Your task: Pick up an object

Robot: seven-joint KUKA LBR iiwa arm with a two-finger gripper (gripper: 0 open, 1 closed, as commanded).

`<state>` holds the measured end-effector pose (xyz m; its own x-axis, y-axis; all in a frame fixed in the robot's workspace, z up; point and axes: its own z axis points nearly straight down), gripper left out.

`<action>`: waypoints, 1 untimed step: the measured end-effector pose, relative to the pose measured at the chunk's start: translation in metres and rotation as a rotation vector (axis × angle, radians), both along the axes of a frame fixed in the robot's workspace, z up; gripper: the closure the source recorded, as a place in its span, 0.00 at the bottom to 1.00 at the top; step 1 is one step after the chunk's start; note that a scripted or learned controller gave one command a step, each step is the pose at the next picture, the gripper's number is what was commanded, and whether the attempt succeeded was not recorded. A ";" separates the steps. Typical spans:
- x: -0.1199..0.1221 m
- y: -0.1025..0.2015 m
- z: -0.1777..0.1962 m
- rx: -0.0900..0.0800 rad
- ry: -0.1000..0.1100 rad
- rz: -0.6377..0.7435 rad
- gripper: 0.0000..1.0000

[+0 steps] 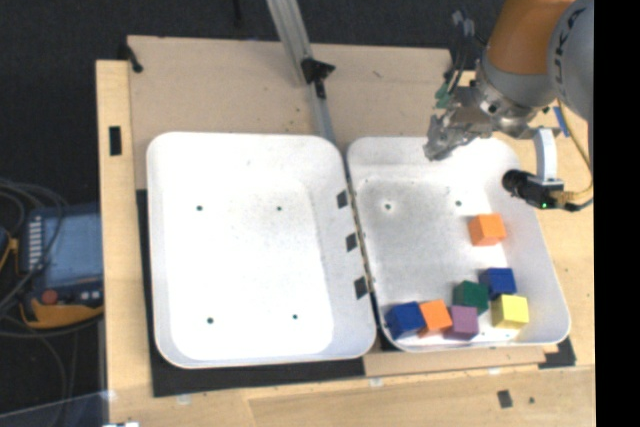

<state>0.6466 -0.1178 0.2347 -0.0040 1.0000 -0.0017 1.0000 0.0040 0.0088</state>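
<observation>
While the fingers (437, 150), aperture indiscernible, hover over the right bin (400, 165), blocks (462, 309) crowd its near edge.

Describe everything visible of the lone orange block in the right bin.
The orange block is a small cube, matte and foam-like by its look, its top face lighter than its shaded front side. It sits flat on the floor of the right bin, toward the right wall, turned slightly askew to the bin's edges. Nothing touches it: the cluster of other blocks lies nearer the front edge, and the gripper hangs over the bin's back edge, well apart from it.
</observation>
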 end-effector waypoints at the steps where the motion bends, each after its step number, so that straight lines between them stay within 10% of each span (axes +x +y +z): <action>1: 0.001 -0.001 0.043 0.001 0.002 0.002 1.00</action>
<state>0.6477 -0.1191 0.2774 -0.0063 1.0000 -0.0010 1.0000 0.0063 0.0064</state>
